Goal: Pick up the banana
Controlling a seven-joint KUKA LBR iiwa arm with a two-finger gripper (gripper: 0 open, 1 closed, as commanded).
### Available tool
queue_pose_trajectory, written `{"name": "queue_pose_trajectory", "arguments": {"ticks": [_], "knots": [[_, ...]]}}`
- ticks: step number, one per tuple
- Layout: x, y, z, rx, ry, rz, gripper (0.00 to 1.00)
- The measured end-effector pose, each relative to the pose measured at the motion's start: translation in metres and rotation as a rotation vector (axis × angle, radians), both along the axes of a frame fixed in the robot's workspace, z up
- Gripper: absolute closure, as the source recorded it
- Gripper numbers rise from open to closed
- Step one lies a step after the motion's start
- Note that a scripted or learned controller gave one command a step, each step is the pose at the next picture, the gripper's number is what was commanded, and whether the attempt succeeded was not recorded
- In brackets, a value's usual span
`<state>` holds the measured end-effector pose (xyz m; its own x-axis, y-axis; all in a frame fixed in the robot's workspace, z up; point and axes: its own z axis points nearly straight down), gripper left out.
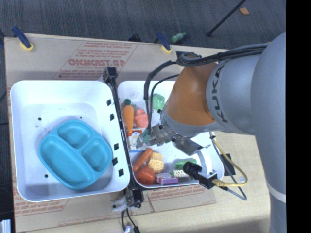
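Observation:
My gripper (148, 137) reaches down into the right bin (130, 88), near its left wall, and hangs over a small blue-and-white item (134, 141). The grey arm with its orange band (194, 98) covers the middle and right of that bin. Around the gripper lie toy foods: an orange carrot (128, 118), a pink piece (141, 118), a green piece (158, 101) and a yellow corn cob (156, 163).
A red-orange piece (143, 159), a red round piece (147, 177), a purple block (168, 180) and a green piece (186, 163) lie at the right bin's front. The left bin (29, 101) holds a blue divided plate (75, 152). Black clips (111, 74) join the bins.

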<state>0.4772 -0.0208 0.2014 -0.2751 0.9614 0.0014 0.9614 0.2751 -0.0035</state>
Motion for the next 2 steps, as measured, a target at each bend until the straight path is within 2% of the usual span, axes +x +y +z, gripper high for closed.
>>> {"name": "queue_pose_trajectory", "arguments": {"ticks": [1,2], "knots": [[-0.001,0.088,-0.0102,0.0,0.0,0.006,1.0],[-0.0008,0.0871,-0.0101,-0.001,0.0,0.005,0.0]]}}
